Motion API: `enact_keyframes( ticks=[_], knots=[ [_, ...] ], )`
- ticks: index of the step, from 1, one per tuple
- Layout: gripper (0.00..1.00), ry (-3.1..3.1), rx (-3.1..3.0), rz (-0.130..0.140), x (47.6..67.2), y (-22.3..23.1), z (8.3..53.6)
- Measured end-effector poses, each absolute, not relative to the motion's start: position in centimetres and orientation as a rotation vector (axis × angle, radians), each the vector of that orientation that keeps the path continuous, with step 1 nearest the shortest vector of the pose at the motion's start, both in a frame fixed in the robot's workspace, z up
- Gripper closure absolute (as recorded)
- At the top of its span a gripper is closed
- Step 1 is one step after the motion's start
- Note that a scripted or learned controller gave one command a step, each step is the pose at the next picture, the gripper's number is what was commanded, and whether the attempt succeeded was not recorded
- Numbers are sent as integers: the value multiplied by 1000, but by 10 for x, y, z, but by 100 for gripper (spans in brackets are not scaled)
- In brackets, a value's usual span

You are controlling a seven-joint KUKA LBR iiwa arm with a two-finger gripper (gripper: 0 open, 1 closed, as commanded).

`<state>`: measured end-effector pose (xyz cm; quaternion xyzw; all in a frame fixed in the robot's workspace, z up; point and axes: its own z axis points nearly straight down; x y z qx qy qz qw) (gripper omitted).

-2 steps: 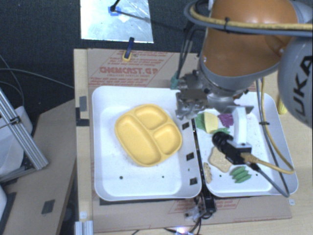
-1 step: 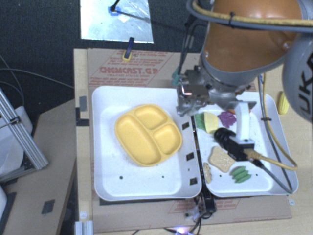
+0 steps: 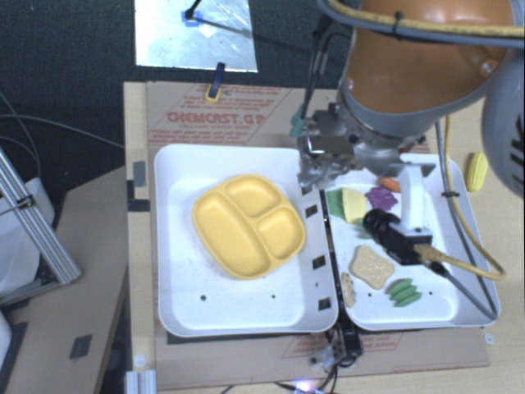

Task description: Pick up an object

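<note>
My gripper (image 3: 314, 175) hangs over the back of the strip where the two bins meet, under the big orange wrist. Just to its right, in the right bin (image 3: 447, 312), lie a yellow cheese wedge (image 3: 353, 204), a purple piece (image 3: 381, 197) and a small orange piece (image 3: 390, 184). Nearer the front are a slice of toy bread (image 3: 372, 267), a green pea pod (image 3: 402, 291) and a thin brown cracker (image 3: 348, 289) by the left wall. I see nothing between the gripper's tips.
The left bin (image 3: 176, 302) holds a yellow divided plate (image 3: 246, 224). A yellow corn cob (image 3: 477, 171) lies outside the right bin on the bench. Behind the bins are a blue and yellow marker (image 3: 216, 83) and a shiny metal sheet (image 3: 195, 23).
</note>
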<state>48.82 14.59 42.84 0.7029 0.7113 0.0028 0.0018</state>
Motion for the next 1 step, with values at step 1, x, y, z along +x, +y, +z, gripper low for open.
enact_keyframes(
  ticks=[1],
  knots=[
    [100, 2237, 2198, 11, 489, 146, 439]
  ],
)
